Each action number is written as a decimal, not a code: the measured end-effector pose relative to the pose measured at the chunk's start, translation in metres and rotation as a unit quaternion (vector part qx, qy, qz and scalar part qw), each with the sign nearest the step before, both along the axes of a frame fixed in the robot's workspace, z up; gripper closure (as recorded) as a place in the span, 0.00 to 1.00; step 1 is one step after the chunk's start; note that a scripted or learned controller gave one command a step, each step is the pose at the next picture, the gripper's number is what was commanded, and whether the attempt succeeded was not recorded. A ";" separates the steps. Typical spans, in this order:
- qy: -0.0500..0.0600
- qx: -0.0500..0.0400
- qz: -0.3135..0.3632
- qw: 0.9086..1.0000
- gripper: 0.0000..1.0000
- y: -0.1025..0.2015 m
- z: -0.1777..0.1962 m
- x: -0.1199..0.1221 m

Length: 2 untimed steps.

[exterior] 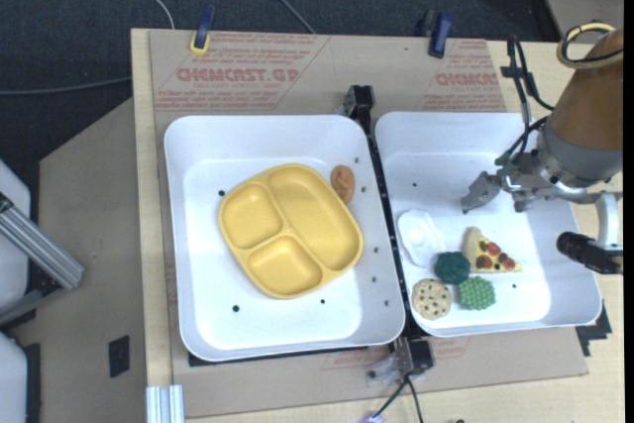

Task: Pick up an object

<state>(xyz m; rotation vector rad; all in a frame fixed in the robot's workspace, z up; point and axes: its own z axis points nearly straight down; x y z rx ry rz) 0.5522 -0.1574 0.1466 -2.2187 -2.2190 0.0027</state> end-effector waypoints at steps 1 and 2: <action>0.001 0.001 0.001 1.000 0.00 0.005 -0.060 0.005; 0.000 0.000 0.000 1.000 0.00 0.005 -0.062 0.005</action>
